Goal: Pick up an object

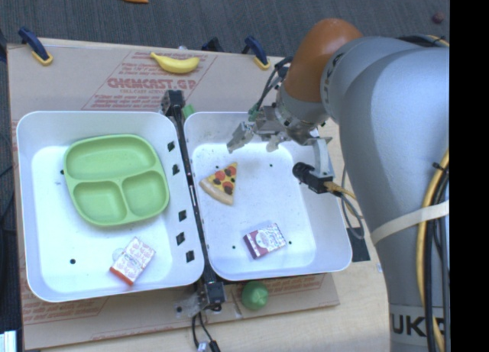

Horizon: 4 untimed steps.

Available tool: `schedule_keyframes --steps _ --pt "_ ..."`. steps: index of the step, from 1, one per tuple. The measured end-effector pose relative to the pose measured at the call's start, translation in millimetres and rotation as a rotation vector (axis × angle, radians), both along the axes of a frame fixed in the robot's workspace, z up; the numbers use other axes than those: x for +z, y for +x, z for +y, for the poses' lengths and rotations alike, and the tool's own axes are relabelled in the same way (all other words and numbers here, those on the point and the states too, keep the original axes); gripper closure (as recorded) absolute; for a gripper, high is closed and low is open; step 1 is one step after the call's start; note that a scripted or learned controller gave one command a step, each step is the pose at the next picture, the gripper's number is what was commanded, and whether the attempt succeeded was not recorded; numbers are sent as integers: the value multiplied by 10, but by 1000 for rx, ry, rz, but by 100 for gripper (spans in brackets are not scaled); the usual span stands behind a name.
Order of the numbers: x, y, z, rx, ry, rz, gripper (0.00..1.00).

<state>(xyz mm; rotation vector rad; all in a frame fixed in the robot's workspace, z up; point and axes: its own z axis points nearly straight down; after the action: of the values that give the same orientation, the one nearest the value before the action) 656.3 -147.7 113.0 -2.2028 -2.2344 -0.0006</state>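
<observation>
Lying in the right bin (pixel 325 228), the pizza slice (pixel 220 183) is found at seven o'clock from the jaws. The gripper (pixel 256 135) is seen spread open, holding nothing. A centred descent over the slice would be advised before closing.

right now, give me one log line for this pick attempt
arm: over right bin | tool: above back edge, nothing seen held | nearest: pizza slice toy | also in bin: small carton | pick: not yet done

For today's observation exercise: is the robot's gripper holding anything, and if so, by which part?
Nothing is held. The gripper hovers over the right bin with nothing between its fingers; the pizza slice lies apart below it.
</observation>
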Motion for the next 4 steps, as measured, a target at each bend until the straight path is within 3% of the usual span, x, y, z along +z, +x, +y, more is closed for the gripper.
schedule_keyframes --steps 1,2,3,4 --pt "108 6 3 3 0 -1 100" --pt "106 5 6 4 0 0 0" --pt "106 5 6 4 0 0 0" --pt "213 12 9 6 1 -1 100"
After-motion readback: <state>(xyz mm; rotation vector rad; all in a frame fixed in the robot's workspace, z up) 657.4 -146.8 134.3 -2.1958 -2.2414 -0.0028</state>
